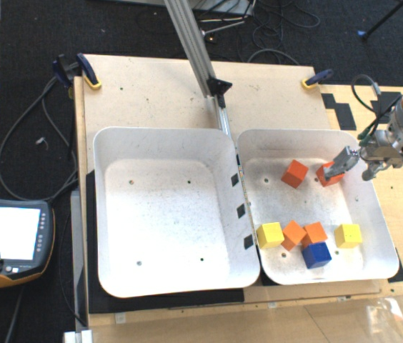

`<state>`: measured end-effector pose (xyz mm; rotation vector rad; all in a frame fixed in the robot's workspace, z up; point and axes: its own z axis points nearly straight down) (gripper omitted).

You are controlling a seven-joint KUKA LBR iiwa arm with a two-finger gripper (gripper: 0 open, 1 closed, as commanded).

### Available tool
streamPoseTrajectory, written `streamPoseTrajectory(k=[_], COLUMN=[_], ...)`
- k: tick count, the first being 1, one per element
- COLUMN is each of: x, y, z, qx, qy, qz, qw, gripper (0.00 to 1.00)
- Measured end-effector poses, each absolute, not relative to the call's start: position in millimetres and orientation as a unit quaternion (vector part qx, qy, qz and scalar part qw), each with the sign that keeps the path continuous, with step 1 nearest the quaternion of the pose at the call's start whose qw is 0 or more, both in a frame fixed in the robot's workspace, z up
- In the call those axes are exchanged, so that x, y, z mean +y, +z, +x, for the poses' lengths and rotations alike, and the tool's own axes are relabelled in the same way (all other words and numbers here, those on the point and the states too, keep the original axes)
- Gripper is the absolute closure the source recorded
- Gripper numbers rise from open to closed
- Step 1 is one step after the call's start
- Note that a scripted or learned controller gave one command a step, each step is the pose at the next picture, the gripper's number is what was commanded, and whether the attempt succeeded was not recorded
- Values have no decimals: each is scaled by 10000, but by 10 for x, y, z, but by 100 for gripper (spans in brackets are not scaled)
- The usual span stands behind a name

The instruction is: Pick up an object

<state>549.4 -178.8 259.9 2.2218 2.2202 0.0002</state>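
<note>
The right bin point(373, 206) holds several small cubes. An orange cube point(295, 173) lies toward its back, and a red block point(328, 176) sits just right of it. Along the front lie a yellow cube point(270, 233), two orange cubes point(294, 234) point(316, 230), a blue cube point(316, 254) and another yellow cube point(348, 235). My gripper point(355, 166) hangs over the bin's back right part, open. Its left finger point(342, 162) reaches down to the red block's upper right edge. No cube sits between the fingers.
The left bin point(108, 213) stands beside the right one, with a shared rim in the middle. A slanted metal pole point(191, 41) runs from the top to the bins' back edge. A teach pendant point(10, 241) lies at the far left.
</note>
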Motion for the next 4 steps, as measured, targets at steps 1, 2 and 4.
streamPoseTrajectory(k=[1,2,4], x=[-875,-871,-929], y=[1919,2720,2908], z=[5521,5901,6058], qx=[7104,7089,7084], qy=[-3,31,-3], qz=[7038,7053,7058], qw=[-33,46,6], gripper=[0,0,0])
